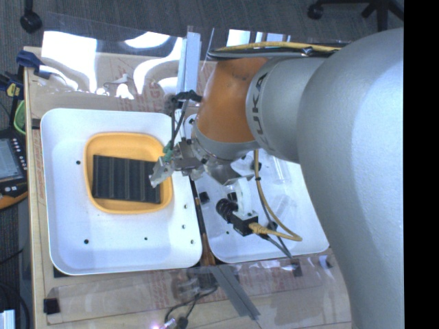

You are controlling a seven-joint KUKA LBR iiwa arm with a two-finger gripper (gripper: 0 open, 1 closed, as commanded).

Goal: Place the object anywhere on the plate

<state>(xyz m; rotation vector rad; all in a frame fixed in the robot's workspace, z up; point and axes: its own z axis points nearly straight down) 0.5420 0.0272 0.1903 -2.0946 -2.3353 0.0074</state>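
A yellow plate (pixel 127 147) with a dark ribbed centre lies in the left white bin (pixel 75 245). My gripper (pixel 163 170) hangs over the plate's right rim, at the end of the grey arm with the orange band (pixel 226 108). The gripper's tip is small and greyish against the plate, and I cannot make out any object in it. The arm hides most of the right bin.
The right white bin (pixel 302 242) shows only along its near edge under the arm, with black cable fittings and a yellow cable (pixel 264 228) hanging over it. A ridge (pixel 200 225) separates the two bins. A handheld device (pixel 10 163) lies off the bench at the left.
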